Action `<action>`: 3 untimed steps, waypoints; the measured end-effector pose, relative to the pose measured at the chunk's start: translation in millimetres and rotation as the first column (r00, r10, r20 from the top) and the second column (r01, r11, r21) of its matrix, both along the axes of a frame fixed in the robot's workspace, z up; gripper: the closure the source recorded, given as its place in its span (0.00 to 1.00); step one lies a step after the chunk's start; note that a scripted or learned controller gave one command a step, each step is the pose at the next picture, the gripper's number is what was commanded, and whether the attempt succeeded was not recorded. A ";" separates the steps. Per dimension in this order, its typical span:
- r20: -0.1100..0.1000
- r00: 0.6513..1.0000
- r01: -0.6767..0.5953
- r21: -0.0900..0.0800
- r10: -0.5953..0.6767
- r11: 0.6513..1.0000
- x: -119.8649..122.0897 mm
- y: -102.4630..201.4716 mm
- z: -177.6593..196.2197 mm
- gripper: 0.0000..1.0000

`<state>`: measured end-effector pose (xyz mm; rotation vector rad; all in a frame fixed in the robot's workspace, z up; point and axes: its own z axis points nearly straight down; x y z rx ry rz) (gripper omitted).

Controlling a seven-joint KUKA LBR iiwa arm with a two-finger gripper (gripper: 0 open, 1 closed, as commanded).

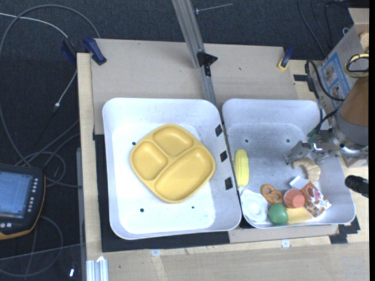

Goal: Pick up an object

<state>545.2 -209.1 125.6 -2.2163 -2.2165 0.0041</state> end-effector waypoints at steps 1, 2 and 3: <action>0.008 1.000 -0.001 -0.002 0.001 1.000 2.3 -0.1 14.3 1.00; 0.013 1.000 -0.001 -0.005 0.002 1.000 3.9 3.1 58.5 1.00; 0.015 1.000 -0.001 -0.006 0.002 1.000 4.0 2.9 112.3 1.00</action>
